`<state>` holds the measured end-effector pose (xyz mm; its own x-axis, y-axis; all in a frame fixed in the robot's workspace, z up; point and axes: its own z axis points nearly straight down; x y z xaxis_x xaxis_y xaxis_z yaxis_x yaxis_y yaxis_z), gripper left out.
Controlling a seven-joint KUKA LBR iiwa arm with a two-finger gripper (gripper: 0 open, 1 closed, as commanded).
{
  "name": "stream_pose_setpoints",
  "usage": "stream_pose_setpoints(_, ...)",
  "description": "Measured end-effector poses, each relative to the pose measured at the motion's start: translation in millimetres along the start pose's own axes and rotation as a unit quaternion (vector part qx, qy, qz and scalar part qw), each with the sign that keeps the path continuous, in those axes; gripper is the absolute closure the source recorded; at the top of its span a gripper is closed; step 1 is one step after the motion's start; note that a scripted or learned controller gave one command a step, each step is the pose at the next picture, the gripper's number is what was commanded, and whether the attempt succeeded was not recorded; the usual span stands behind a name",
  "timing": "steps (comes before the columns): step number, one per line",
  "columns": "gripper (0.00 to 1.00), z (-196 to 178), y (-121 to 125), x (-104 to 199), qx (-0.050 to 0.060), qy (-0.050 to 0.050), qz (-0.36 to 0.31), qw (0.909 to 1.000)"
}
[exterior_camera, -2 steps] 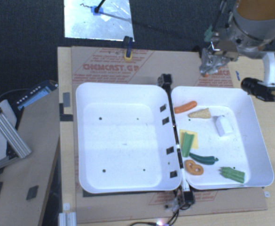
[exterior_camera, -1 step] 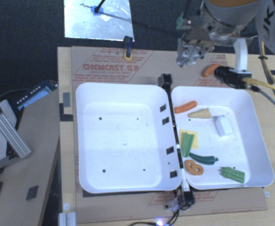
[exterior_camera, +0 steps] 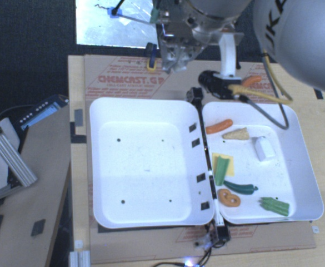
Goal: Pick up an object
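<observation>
My gripper [exterior_camera: 170,57] hangs high over the bench's far side, beyond the back right corner of the left bin [exterior_camera: 98,149]. The right bin [exterior_camera: 304,166] holds several small items. An orange carrot-like piece [exterior_camera: 219,126] lies at the back left, next to a tan wedge [exterior_camera: 235,133]. A white block [exterior_camera: 264,148] sits to their right. Toward the front are a yellow square with a green strip [exterior_camera: 223,166], a dark green pepper [exterior_camera: 241,187], an orange ring-shaped piece [exterior_camera: 228,197] and a light green bundle [exterior_camera: 274,205].
The two bins meet at a black hinged divider [exterior_camera: 206,160]. A brown cardboard sheet with red print [exterior_camera: 123,77] lies under them. A grey metal rail [exterior_camera: 6,154] and a dark device [exterior_camera: 43,110] stand off the bench at the left.
</observation>
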<state>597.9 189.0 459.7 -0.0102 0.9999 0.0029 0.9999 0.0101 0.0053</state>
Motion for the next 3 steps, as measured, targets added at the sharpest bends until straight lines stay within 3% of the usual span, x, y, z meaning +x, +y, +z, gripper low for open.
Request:
stream_pose_setpoints(1, 1.0, -80.5, -48.5, 49.3, -0.001, 0.001, 0.0, 1.0)
stream_pose_setpoints(2, 1.0, -75.5, -9.4, -26.1, 0.001, -0.002, 0.007, 1.0)
stream_pose_setpoints(3, 1.0, -77.5, 72.3, -48.8, -0.002, -0.001, 0.005, 1.0)
